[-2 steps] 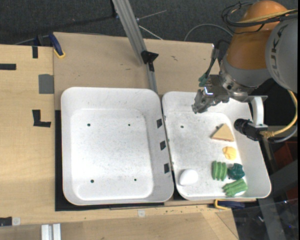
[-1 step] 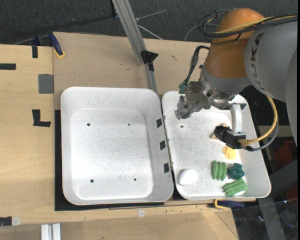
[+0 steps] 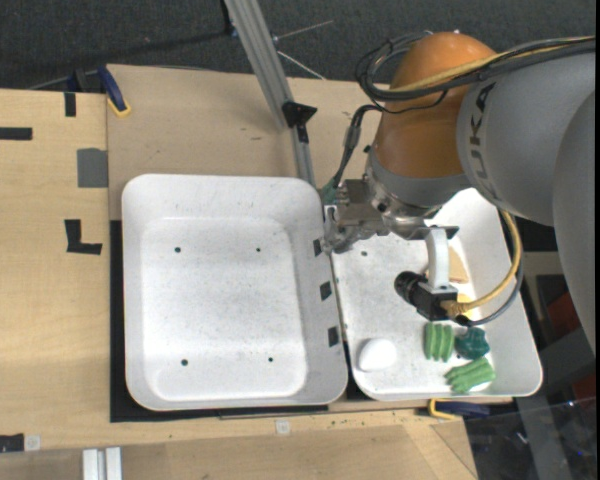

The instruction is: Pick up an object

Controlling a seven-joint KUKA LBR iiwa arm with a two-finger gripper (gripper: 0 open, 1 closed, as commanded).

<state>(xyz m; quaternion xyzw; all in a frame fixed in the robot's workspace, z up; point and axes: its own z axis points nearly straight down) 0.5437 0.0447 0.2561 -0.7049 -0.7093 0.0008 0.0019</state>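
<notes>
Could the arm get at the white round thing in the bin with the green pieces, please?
Probably yes: the white round thing lies uncovered, apart from the green pieces, near the gripper.

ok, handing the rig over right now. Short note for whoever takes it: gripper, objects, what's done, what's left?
Gripper: at the far left corner of the right-hand bin, beside the wall between the two bins. No pick can be confirmed from this view.
Objects: white round object, green ridged piece, teal piece and second green piece all lie along the near edge of that bin, well apart from the gripper.
Done: nothing lifted, judging by how they lie.
Left: the whole pick. The white round object looks like the nearest target.
</notes>
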